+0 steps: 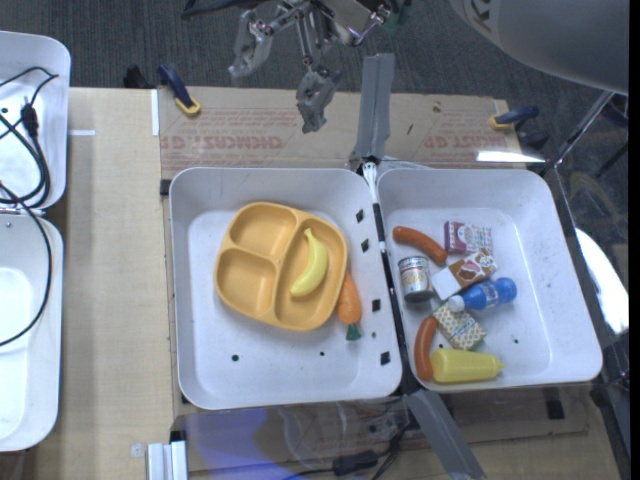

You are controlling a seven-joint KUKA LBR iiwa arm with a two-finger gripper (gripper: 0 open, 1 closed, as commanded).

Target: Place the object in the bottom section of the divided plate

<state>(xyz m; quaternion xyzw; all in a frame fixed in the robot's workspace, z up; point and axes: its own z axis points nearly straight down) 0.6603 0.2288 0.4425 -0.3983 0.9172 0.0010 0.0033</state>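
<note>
Yellow banana (310,262) lies in the long right section of the orange divided plate (245,268), which sits in the left bin (200,348). A carrot (348,303) rests against the plate's right rim. The gripper (280,78) hangs high beyond the bins over the cardboard at the counter's far edge, fingers (313,98) spread and holding nothing. The right bin (560,268) holds two sausages, a can, a blue bottle, small cartons and a yellow bottle.

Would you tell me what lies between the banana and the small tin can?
In the camera view, the carrot beside the plate and the divider between bins lie between banana and can.
</note>
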